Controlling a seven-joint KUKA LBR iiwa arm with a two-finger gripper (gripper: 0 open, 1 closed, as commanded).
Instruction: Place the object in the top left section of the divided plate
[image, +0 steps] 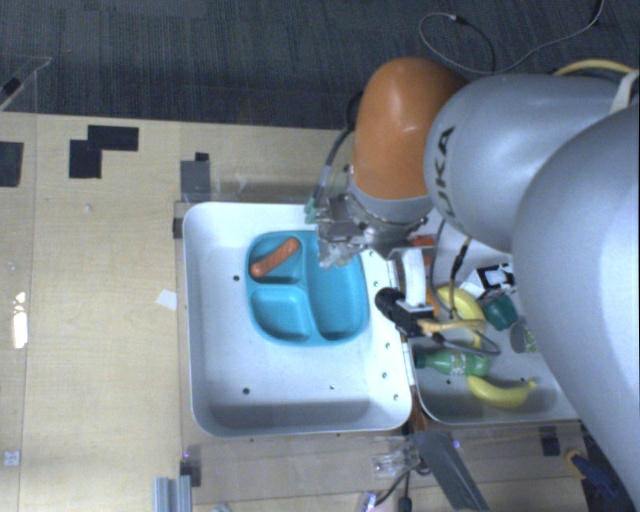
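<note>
Hotdog (275, 257) already in top-left section of blue plate (340, 300), just left of gripper (335, 250). Grip state: can't tell. Next: retract clear.

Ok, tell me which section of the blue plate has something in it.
The top left section of the blue divided plate: an orange sausage lies in it; the other sections are bare.

Blue divided plastic plate (310, 300) looked smooth, slightly glossy; shallow white plastic bin (215, 330) matt; pale wooden tabletop (90, 330) smooth; grey arm casing (530, 170) glossy.
</note>
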